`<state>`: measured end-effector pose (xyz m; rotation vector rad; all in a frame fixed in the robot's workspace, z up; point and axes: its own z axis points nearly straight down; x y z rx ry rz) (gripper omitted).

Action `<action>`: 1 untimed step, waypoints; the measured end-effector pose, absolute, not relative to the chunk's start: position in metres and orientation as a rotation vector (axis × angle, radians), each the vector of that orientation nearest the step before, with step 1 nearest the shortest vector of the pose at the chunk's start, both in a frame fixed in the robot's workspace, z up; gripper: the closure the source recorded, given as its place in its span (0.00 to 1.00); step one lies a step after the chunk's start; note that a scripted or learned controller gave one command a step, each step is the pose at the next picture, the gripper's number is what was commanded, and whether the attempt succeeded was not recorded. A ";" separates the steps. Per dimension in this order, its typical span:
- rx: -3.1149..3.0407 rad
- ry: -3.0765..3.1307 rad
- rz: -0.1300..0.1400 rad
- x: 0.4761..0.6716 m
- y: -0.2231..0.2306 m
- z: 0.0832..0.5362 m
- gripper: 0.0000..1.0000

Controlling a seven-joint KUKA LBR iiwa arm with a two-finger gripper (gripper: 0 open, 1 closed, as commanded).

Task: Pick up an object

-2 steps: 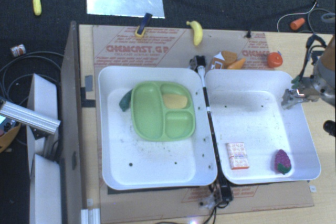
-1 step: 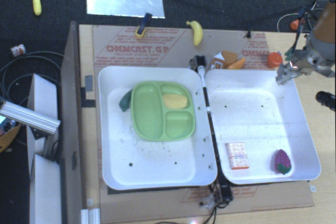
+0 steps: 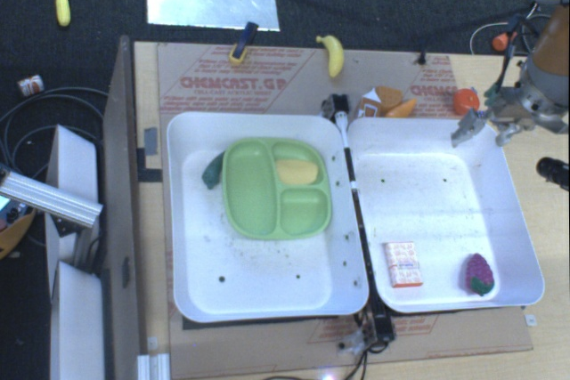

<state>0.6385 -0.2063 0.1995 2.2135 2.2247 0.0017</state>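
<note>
The hand [image 3: 487, 129] hangs with its fingers spread, holding nothing, over the right bin's [image 3: 499, 182] far right rim. Near that bin's front edge lie a flat red-and-white box [image 3: 403, 264] and a knobbly purple grape bunch [image 3: 478, 273], with bare white floor between them and the hand. The left bin [image 3: 196, 280] holds a smooth green divided plate [image 3: 275, 189].
</note>
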 end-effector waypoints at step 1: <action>2.212 2.226 0.001 0.650 -0.206 0.177 0.00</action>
